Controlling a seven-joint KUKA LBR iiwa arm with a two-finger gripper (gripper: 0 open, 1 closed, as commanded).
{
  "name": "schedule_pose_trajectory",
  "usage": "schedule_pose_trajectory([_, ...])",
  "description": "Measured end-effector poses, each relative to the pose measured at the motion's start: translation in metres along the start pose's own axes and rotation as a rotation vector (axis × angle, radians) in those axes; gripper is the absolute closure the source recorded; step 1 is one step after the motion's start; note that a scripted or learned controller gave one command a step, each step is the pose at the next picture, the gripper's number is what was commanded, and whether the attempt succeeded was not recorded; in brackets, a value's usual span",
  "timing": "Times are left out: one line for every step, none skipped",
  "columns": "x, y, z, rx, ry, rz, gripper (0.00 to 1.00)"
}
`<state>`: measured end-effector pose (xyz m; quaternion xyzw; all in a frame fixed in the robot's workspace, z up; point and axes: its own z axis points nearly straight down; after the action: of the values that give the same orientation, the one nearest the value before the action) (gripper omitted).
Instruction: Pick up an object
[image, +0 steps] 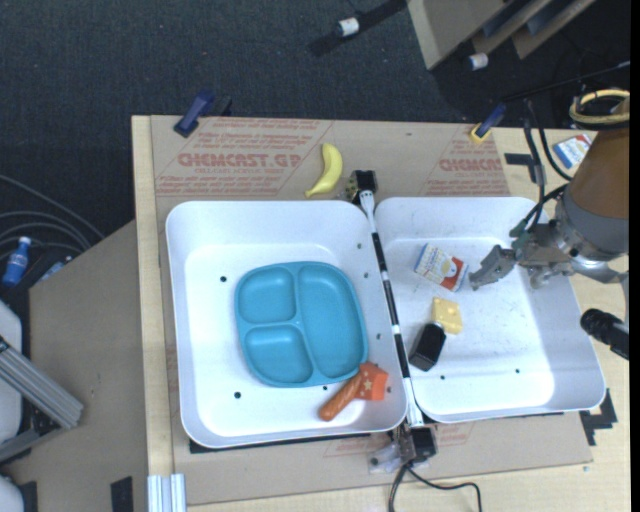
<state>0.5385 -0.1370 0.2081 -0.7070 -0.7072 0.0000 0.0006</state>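
While the pincer (497, 267) hovers over the right white bin (560, 385), its fingers look parted with nothing between them. From the camera view, the small white-and-red printed packet (438, 265) lies just beside it to the left, nearest; the yellow block (448, 315) and black rectangular piece (427, 347) sit lower left.

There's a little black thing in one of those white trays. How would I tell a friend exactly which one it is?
Start at the right-hand white bin, the one the grey arm reaches over. Near its left wall, toward the front, lies the black block. It sits just below a yellow piece, and it is the only dark item there; the small carton further back is white, blue and red.
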Motion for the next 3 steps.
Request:
schedule_pose_trajectory([-0.02,0.011,0.122,-0.004,-0.002,0.001,0.0])
schedule_pose_trajectory([0.031,0.083,0.121,-0.007,0.0,-0.001,0.0])
schedule_pose_trajectory([0.03,0.083,0.111,-0.004,0.0,-0.002,1.0])
